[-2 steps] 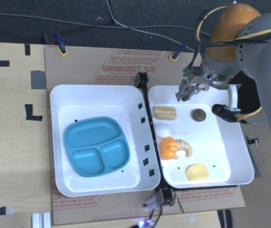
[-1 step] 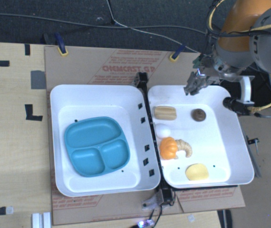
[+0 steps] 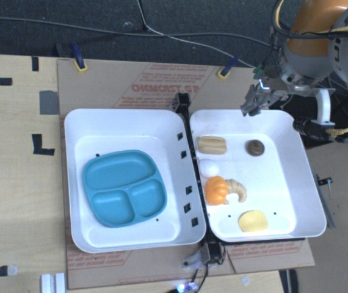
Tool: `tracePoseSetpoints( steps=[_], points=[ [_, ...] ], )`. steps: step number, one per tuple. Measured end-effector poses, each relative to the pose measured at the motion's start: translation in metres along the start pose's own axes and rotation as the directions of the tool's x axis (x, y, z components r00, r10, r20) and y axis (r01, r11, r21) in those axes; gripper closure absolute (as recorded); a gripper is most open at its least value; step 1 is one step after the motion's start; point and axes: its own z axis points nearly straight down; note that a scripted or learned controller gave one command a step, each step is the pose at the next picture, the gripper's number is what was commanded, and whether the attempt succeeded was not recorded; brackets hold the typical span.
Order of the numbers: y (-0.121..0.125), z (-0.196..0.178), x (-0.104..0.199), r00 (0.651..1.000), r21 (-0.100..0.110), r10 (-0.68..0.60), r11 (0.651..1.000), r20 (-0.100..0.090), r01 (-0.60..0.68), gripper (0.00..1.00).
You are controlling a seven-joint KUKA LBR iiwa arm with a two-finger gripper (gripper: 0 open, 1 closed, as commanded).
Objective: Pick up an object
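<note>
A dark cloth backdrop crossed by loose cables is seen above, and below it a cardboard-topped bench (image 3: 155,84) carries two shallow white bins side by side. In the left bin (image 3: 76,127) a blue divided tray (image 3: 124,187) is lying flat. The right bin (image 3: 302,182) is stocked with small pieces: a tan bread roll (image 3: 212,144) near the dividing wall, a brown round piece (image 3: 255,148) just to its right, a white ball (image 3: 209,168) below the roll, an orange pumpkin-like piece (image 3: 216,190) touched by a pale curved piece (image 3: 237,190), and a yellow lump (image 3: 253,221) near the front wall. The gripper (image 3: 251,107) is held at the far rim of the right bin, above its back edge, and nothing is seen between its fingers; how wide they are set cannot be told from this angle. The step in hand is judged to be the approach: no object is lifted yet, so the pick is not yet begun. The brown round piece is placed closest, near and slightly forward of the tool, with the roll just beyond to the side; the yellow lump is well apart from it. The next move, it seems, calls for a target to be chosen, the tool carried inward over it, then lowered squarely.
</note>
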Motion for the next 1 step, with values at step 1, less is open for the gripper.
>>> tracePoseSetpoints(
  steps=[1],
  points=[
    [0.0044,0.0154,0.0505,1.0,0.005,-0.003,1.0,-0.001,0.003,1.0]
  ],
)
